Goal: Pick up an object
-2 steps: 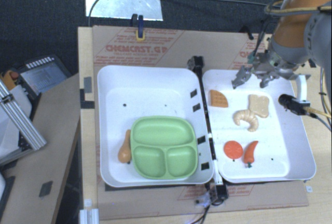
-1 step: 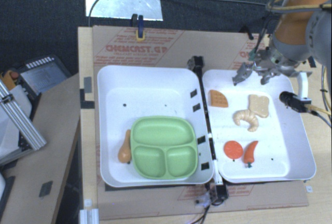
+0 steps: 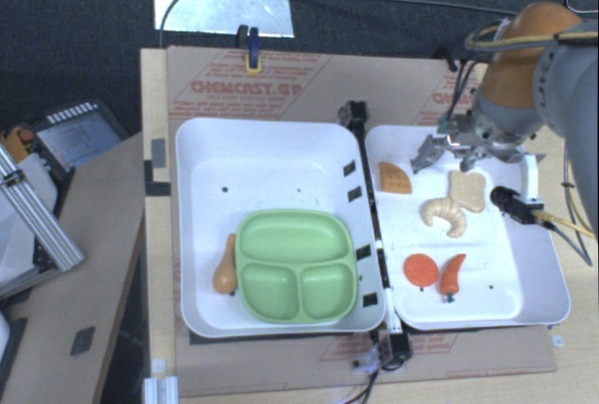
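White right bin: holds, beside its left wall, an orange wedge; toward its centre, a pale croissant touching a beige bread slice; nearer its front edge, a red disc just beside a red chili pepper. Gripper hovers over this bin's far end, fingers spread, nothing between them. Left bin, adjoining: green divided tray, tan gourd-shaped piece touching it.

Two white bins. One green tray, one gourd at nine o'clock; five food pieces in the other.
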You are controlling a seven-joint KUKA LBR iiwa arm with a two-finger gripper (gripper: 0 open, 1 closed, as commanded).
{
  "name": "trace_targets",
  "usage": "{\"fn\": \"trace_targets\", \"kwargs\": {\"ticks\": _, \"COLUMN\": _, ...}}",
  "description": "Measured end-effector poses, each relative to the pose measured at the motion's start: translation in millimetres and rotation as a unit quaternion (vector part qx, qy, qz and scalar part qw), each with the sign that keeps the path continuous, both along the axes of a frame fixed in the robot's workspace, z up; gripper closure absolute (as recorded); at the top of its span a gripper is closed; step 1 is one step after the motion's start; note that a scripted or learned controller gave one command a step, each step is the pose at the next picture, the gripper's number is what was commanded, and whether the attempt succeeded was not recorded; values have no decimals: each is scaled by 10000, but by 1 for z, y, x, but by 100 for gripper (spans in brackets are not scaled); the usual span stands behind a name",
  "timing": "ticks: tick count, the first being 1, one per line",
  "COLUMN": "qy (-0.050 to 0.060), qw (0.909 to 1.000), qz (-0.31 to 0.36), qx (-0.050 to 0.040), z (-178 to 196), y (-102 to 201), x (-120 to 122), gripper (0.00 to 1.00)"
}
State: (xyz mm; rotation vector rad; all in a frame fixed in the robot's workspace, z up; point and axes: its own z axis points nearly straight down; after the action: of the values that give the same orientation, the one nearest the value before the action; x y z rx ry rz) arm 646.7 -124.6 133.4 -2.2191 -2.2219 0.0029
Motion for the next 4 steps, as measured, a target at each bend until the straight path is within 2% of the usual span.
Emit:
{"fn": "trace_targets", "kwargs": {"ticks": 1, "qy": -42, "qw": 10000, "qz": 0, "qx": 11, "z": -46, "y": 1, "x": 3, "gripper": 0}}
{"fn": "trace_targets", "kwargs": {"ticks": 2, "qy": -96, "qw": 10000, "qz": 7, "qx": -12, "z": -31, "y": 0, "x": 6, "gripper": 100}}
{"fn": "trace_targets", "kwargs": {"ticks": 3, "qy": -42, "qw": 10000, "qz": 10, "qx": -4, "z": 14, "y": -4, "x": 10, "gripper": 100}}
{"fn": "trace_targets", "kwargs": {"ticks": 4, "qy": -47, "qw": 10000, "qz": 17, "qx": -3, "z": 59, "y": -1, "x": 14, "gripper": 100}}
